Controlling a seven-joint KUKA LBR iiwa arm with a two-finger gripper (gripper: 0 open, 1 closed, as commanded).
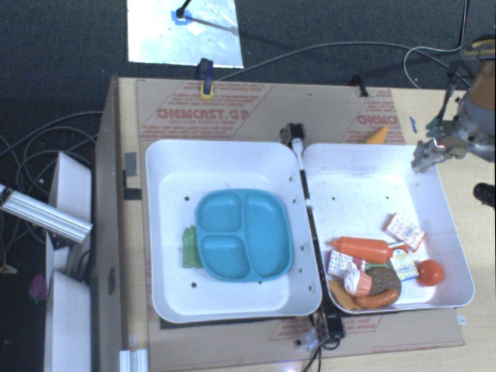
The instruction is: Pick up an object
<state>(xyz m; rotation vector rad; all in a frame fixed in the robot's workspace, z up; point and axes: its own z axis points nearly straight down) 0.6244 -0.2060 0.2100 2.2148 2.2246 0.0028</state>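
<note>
Gripper [428, 155] sits at the far right corner of the right bin [364, 165], over its rim, at the end of the grey arm [477, 115] reaching in from the right. Its tip is small and blurred; whether it is open or closed cannot be told, and nothing can be made out in it.

Right bin: objects heaped in the near half, well apart from the gripper. An orange carrot [360, 248] lies across the pile, pointing right. Just beyond its tip, a red-and-white packet [404, 230]. A red tomato [430, 272] lies near the right wall. A brown round piece [383, 278] rests on a sausage-like item [374, 300] at the near edge, with another red-and-white wrapper [345, 268] to their left.

Left bin [167, 208]: a blue divided plate [244, 234] lies flat in the middle, three compartments, with a green item [190, 247] touching its left edge.

On the desk [256, 111] beyond the right bin, a small orange piece [377, 136] lies outside the bins. A yellow-and-blue clamp [205, 77] stands at the far edge of the desk.
</note>
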